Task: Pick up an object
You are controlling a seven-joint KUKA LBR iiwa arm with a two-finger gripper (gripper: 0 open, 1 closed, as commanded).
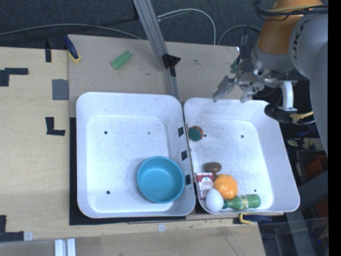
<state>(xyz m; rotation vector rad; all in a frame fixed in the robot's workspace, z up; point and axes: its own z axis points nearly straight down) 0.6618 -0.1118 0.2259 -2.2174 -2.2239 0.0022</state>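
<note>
Our gripper [236, 92] hangs over the right bin's [277, 143] far rim, jaws spread and bare. We judge the small teal ball [196, 133] the best target — it sits alone, so descend centred

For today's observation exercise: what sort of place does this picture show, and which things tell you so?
Probably a robotics lab bench for pick-up trials: a grey robot arm reaches over two white bins, one holding a blue bowl, the other small toy foods like an orange.
</note>
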